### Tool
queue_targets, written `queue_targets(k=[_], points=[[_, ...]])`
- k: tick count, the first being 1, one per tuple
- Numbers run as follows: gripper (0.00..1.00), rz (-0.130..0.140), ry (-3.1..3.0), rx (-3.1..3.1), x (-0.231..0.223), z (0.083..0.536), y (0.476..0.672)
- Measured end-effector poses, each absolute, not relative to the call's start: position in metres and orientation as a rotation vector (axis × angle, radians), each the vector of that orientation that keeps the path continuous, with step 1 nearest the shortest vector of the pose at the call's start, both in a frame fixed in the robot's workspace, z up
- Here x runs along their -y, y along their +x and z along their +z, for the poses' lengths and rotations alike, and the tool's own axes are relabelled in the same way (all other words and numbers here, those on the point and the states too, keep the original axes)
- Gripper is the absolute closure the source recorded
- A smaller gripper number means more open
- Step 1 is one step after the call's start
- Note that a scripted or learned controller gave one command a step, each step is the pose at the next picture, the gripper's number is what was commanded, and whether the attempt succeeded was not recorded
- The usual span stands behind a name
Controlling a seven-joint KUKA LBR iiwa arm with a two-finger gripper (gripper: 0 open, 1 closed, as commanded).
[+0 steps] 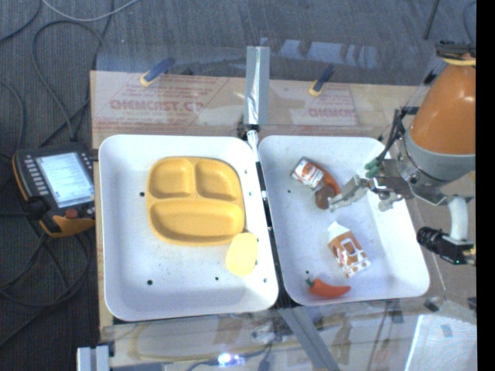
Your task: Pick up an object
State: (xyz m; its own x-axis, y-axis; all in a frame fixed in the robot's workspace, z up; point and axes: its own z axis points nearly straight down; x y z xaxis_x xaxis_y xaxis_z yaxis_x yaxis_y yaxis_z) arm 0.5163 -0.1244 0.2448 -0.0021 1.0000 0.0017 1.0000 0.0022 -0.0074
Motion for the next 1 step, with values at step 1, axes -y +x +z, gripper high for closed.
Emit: queue_targets(k=[1], points=[[0.0, 0.005, -2.175, 2.255, 0.1538, 0.1143, 0.5099]])
